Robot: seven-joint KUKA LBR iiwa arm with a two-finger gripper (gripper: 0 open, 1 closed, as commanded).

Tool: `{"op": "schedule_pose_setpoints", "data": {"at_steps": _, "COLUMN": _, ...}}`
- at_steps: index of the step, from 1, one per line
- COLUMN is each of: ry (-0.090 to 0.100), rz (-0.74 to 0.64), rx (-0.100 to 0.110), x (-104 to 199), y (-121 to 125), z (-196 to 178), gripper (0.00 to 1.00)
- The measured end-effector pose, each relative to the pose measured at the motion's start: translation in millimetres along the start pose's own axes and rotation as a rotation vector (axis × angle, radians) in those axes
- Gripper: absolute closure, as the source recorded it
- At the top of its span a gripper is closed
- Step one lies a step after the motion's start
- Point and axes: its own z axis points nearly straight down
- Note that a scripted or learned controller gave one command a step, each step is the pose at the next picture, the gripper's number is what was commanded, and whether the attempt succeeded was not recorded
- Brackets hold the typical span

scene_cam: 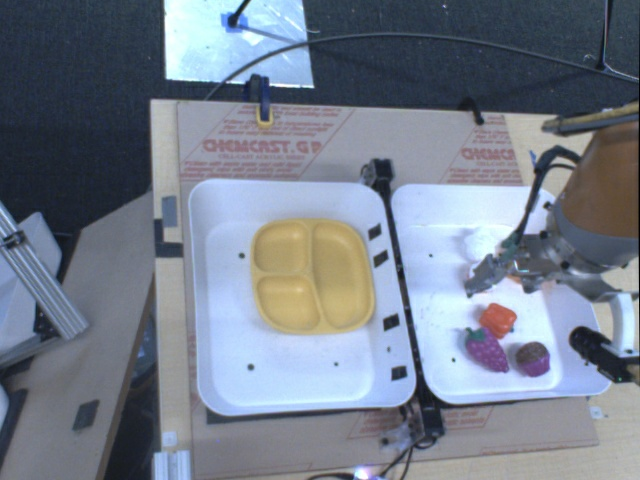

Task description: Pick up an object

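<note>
"CHEMCAST GP" lettering (262,148) on brown board, end effector (483,277) fingers parted, clamping nothing

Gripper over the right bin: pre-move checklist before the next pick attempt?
1. Two-finger gripper inside the right white bin: ok.
2. Nothing visibly held between its fingers: ok.
3. Finger opening: cannot tell.
4. Targets in reach: orange pepper-shaped toy, purple grape-bunch toy, maroon round toy, all near the gripper: ok.
5. White lump behind the gripper, identity: cannot tell.
6. Yellow divided plate in the left bin, away from the arm: ok.
</note>
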Motion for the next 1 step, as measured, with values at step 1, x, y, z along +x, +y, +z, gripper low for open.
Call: {"op": "schedule_pose_setpoints", "data": {"at_steps": 1, "ry": 0.001, "rz": 0.002, "rx": 0.004, "x": -0.9, "y": 10.4, "z": 53.7, "gripper": 0.00}}
